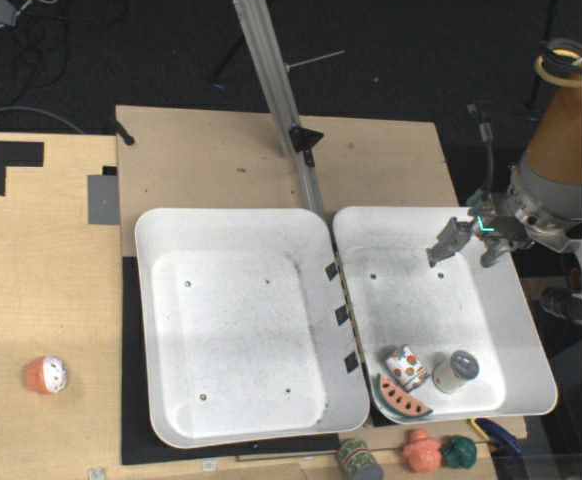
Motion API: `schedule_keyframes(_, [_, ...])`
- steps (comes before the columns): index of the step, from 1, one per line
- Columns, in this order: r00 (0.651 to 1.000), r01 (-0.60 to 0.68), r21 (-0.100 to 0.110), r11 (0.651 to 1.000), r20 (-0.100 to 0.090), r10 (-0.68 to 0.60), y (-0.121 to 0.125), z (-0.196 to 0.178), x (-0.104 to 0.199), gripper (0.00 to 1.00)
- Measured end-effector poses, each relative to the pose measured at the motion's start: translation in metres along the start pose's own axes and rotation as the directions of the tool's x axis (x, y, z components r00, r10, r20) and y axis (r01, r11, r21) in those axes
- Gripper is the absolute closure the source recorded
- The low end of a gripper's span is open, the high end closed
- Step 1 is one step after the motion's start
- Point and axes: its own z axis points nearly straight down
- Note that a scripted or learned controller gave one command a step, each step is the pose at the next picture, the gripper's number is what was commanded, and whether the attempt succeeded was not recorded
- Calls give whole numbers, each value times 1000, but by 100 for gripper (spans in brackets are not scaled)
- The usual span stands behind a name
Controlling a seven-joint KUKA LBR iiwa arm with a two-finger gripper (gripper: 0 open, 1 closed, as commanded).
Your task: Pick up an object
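Note:
My gripper hangs over the upper right part of the right bin, its two dark fingers spread apart with nothing between them. Well below it, at the bin's near edge, lie three objects: a small red-and-white patterned can, a grey cylinder with a round cap, and a watermelon-slice toy against the front rim. The arm's orange band and grey wrist enter from the right edge.
The left bin sits beside the right one. A slanted metal rail runs down to the bins' junction. Small toys lie on the bench in front of the right bin, and a red-and-white ball rests far left.

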Motion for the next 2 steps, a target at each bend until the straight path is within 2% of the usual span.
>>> schedule_keyframes(2, [1000, 1, 8, 1000, -1, -1, -2, 129, 8, 0])
